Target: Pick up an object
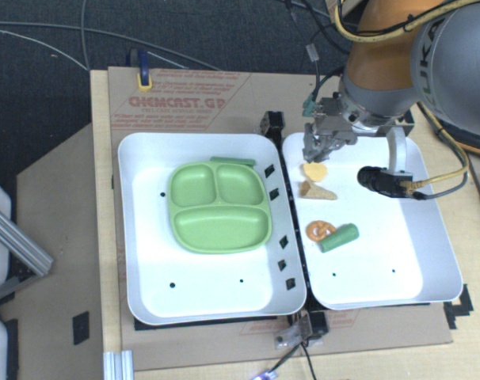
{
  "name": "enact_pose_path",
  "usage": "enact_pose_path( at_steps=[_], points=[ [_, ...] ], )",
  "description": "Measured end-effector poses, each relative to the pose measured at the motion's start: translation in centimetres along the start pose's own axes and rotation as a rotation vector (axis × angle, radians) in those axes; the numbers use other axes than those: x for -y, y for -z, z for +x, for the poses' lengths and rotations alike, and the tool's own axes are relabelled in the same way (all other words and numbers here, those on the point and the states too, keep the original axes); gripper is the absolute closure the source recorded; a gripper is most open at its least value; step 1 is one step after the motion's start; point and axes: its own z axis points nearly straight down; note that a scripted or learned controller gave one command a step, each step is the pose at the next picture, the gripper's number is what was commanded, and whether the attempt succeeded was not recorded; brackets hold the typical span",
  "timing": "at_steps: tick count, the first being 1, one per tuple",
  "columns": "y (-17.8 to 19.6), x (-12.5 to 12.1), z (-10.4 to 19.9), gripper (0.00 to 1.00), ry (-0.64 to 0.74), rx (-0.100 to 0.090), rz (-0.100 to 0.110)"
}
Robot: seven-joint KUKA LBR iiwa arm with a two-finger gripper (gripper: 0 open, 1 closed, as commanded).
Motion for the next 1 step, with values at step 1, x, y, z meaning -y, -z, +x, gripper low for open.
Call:
enact_pose_path(
  at_steps=[1],
  points=[
    [-0.12,1.40,5.19,1.00,-0.001,0.001,0.000]
  ],
)
